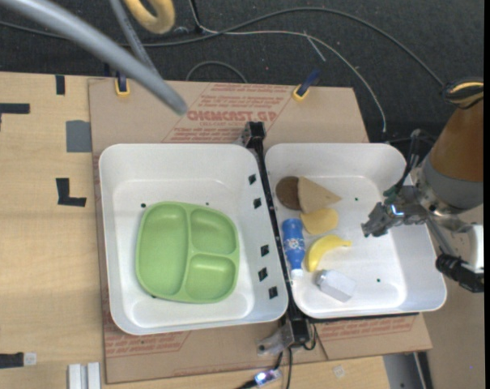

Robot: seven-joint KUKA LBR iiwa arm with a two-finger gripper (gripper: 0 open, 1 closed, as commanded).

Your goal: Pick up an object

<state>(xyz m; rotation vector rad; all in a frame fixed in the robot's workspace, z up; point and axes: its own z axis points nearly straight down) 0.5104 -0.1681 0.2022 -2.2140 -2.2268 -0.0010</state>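
The gripper (380,220) sits low over the right side of the right bin (423,298), reaching in from the right edge of the view. Its dark tip is small and blurred, so whether the jaws are wide or narrow cannot be told, and nothing is seen between them. Behind it rises the grey arm (455,181) with its orange band (463,140).

The objects lie to the left of the gripper, apart from it, clustered in the left half of the right bin. Nearest is a yellow banana (325,250), curved, with a pale yellow piece (321,220) just above it. Above that lies a tan wedge-shaped piece (317,194), touching a round brown object (288,190) at its left. A blue tube (292,245) with a white pattern lies lengthwise along the bin's left wall. Below the banana, a small white and grey block (335,284) rests near the bin's front.

The left bin (115,217) holds one thing: a green divided plate (188,252) with three compartments, lying flat near its middle. Both bins sit side by side on a cardboard sheet (220,112) on the wooden bench (34,241).
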